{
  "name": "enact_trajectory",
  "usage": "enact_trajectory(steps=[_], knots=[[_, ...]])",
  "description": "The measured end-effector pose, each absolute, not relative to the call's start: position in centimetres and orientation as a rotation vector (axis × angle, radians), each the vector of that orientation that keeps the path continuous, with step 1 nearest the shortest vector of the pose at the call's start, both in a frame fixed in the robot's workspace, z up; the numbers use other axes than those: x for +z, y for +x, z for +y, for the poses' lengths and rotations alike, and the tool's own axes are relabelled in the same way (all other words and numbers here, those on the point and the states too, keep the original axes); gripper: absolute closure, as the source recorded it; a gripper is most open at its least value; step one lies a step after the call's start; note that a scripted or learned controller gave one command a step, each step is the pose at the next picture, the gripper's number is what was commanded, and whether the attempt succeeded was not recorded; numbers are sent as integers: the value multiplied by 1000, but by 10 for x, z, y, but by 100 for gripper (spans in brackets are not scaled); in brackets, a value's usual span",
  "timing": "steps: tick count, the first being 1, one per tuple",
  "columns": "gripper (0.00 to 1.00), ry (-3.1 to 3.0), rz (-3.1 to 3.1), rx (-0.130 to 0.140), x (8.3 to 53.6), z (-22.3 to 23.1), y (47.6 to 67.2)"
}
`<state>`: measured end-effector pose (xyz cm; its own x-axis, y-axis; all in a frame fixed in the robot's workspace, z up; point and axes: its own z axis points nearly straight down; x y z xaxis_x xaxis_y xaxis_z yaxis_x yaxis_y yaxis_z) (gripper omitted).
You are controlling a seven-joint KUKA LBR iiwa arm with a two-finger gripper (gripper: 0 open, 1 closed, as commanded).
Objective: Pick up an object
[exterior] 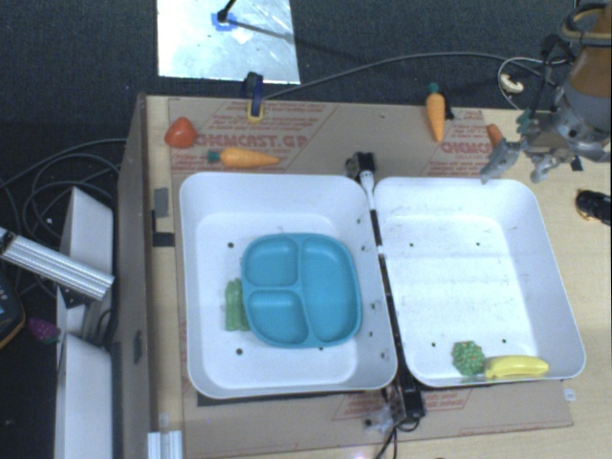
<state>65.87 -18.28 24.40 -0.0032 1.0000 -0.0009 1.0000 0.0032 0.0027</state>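
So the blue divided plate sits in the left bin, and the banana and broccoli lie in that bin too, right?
Not quite. The camera view shows the blue divided plate in the left bin, but the banana and broccoli lie in the right bin, at its near edge.

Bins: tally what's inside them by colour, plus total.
Blue: 1, the plate in the left bin
Green: 2, a long piece beside the plate, and a broccoli in the right bin
Yellow: 1, the banana touching the broccoli
Total: 4
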Motion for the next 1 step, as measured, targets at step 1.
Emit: enact_trajectory(steps=[1], knots=[[0,2221,2224,-1,155,-198,663]])
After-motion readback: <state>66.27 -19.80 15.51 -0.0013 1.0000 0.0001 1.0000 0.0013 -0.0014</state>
